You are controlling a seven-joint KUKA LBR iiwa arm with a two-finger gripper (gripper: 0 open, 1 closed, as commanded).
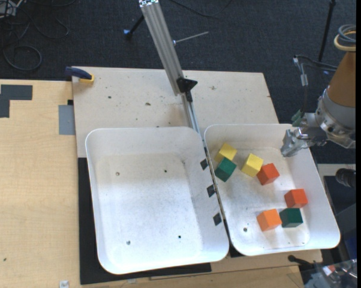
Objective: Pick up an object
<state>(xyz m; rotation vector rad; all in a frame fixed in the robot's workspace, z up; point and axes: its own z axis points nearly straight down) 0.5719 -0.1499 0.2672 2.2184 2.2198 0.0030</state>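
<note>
Nearest my camera is the left bin point(150, 245), its front rim low in my view. Beside it, the right bin point(324, 233) holds all the blocks: an orange block point(268, 219) touching a green block point(291, 217), a red block point(295, 197) just above them, then a red block point(268, 174) against a yellow block point(252, 164), and a yellow block point(227, 153) touching a dark green block point(225, 170). The gripper point(290, 144) hovers over that bin's far right corner; I cannot tell how the claw stands.
</note>
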